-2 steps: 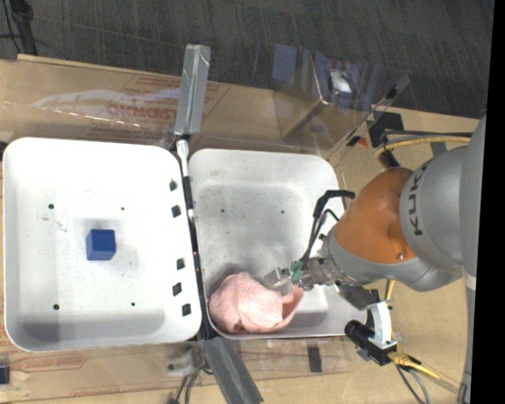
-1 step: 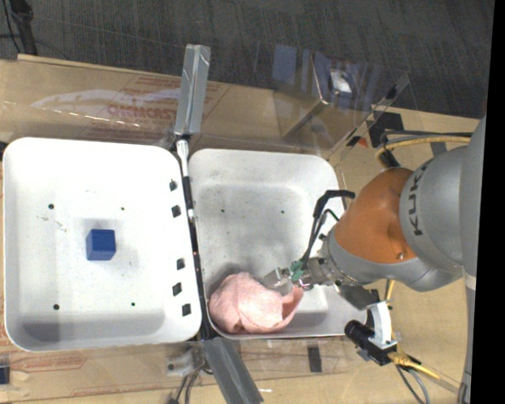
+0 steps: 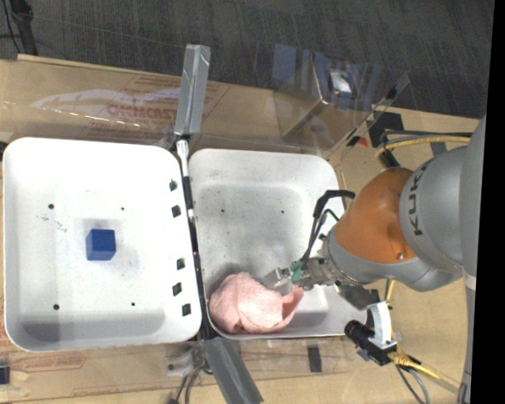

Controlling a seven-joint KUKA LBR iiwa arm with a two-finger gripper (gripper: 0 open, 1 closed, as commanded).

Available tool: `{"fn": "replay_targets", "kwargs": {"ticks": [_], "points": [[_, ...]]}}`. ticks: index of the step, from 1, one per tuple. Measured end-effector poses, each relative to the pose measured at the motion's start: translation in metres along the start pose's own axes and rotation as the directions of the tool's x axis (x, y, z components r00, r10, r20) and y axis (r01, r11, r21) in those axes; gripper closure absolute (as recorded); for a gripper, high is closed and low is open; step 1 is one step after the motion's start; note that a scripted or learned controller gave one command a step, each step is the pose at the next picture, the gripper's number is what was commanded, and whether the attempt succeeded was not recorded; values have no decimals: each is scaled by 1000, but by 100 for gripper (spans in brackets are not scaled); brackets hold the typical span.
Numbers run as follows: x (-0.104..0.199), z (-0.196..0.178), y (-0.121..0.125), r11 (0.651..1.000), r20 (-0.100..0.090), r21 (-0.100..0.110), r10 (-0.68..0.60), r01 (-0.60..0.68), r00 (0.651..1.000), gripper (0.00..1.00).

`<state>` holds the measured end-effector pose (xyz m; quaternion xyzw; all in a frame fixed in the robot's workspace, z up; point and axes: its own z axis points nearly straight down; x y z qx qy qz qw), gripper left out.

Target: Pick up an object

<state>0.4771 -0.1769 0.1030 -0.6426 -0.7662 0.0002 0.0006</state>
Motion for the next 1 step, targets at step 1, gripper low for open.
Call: {"fn": "replay_targets", "kwargs": {"ticks": [1], "points": [[0,0,0,1000,0,0,0,0,1000,0]]}}
